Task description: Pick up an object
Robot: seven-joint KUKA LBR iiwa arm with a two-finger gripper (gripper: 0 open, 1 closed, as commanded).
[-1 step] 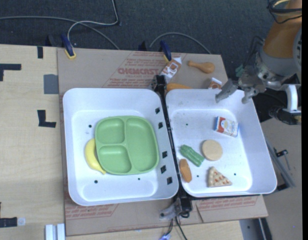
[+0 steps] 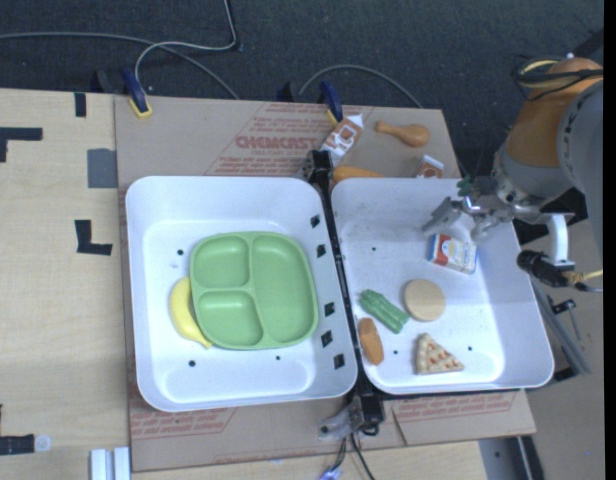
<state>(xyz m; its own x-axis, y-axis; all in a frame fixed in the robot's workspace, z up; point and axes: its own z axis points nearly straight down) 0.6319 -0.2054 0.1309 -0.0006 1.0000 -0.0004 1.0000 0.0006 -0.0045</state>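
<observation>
My gripper (image 2: pixel 461 220) hangs in the upper right part of the right bin (image 2: pixel 508 368), its fingers spread open with nothing between them. Just below it, a small white carton (image 2: pixel 454 253) with red and blue print lies on the bin floor. Lower in the same bin are a round tan biscuit (image 2: pixel 424 300), a green pod (image 2: pixel 384 310), an orange sausage-shaped piece (image 2: pixel 371 340) and a pizza slice (image 2: pixel 436 356).
The left bin (image 2: pixel 148 368) holds a green divided plate (image 2: pixel 254 290) with a yellow banana (image 2: pixel 185 314) tucked at its left edge. Behind the bins, on the cardboard, lie a toy drumstick (image 2: pixel 403 133) and a small packet (image 2: pixel 340 136). The arm's orange band (image 2: pixel 548 128) stands at the right.
</observation>
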